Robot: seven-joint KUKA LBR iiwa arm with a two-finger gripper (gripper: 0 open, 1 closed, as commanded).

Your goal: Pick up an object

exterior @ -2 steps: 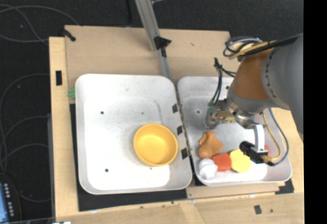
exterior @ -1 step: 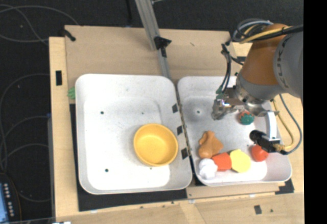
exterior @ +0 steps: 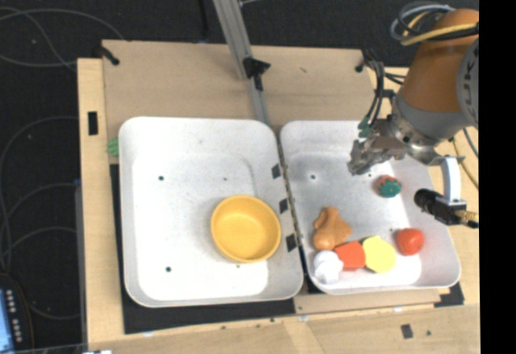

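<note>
Looking down through the camera view, we see the bench (exterior: 185,78) carrying two white bins side by side. In the left bin (exterior: 161,151) a yellow bowl (exterior: 245,228) sits upright near the bin's right wall, toward its front edge. The arm (exterior: 439,74), grey with an orange band, reaches over the right bin (exterior: 322,147), and its gripper (exterior: 367,157) hangs above the back half of that bin, with nothing visibly caught in it; whether it is released or clenched we cannot tell. Just beside it, toward the bin's right wall, lies a small green and red object (exterior: 389,187). Along the front edge we find a white piece (exterior: 327,266), an orange block (exterior: 351,255) and a yellow piece (exterior: 379,254) touching in a row, a tan figure (exterior: 330,226) just behind them, and a red piece (exterior: 409,241) near the front right corner.
</note>
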